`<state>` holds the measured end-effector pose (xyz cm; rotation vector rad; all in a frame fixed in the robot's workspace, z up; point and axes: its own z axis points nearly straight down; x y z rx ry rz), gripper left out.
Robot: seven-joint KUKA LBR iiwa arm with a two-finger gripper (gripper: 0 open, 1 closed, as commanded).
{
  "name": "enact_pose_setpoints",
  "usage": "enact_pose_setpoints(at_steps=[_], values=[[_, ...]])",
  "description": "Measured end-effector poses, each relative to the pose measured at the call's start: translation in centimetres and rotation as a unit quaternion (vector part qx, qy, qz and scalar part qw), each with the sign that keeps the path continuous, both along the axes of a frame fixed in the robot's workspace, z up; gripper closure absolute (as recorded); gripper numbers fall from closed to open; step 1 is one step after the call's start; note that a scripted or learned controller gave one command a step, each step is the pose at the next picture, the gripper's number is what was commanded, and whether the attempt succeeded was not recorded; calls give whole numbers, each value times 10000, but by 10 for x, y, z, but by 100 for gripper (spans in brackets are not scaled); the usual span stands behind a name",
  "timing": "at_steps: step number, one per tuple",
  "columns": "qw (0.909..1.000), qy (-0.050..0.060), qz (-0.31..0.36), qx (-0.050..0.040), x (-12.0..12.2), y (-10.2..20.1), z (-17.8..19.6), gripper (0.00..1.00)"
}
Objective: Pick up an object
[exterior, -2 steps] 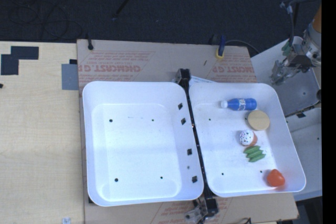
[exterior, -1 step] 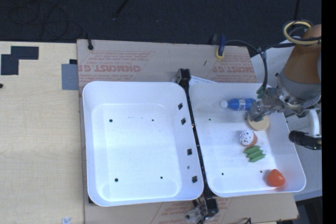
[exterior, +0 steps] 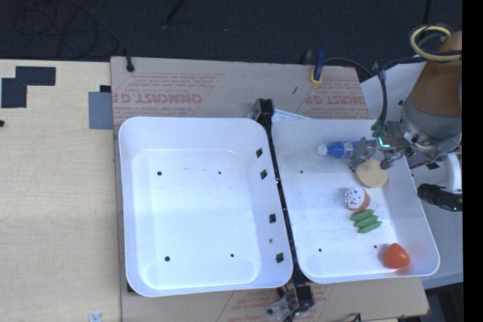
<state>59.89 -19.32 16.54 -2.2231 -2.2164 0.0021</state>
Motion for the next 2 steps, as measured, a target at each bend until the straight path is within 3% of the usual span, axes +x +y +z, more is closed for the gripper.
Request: enact_pose_setpoints(at_steps=[1,2], values=[[10000,-51,35,-12,48,18,69,0],[10000,7,6,-10,44,-22,34,0]])
